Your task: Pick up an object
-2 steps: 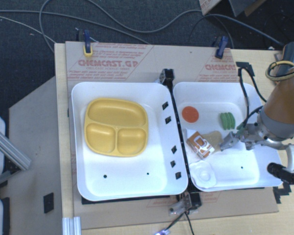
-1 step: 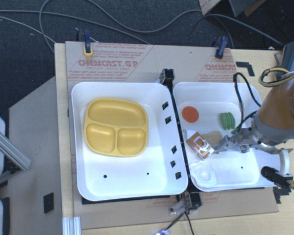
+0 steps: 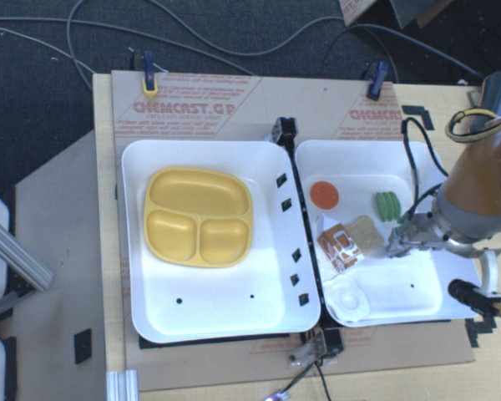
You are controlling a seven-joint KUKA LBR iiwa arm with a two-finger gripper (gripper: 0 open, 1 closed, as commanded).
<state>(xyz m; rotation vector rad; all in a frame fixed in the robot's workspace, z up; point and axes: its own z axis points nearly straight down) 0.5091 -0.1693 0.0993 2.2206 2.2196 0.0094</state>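
Jaws (image 3: 398, 245) hang just right of the tan block (image 3: 366, 234).

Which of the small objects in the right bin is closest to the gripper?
The tan piece, just left of the gripper; the green object and orange disc lie farther.

Two white bins (image 3: 142, 249) sit side by side, the one far from the gripper (image 3: 398, 245) holding one yellow divided plate (image 3: 199, 215), the near one holding one orange disc (image 3: 324, 195), one green piece (image 3: 387, 205), one tan sponge (image 3: 366, 234), one printed packet (image 3: 340, 247) and one white lid (image 3: 348, 301).
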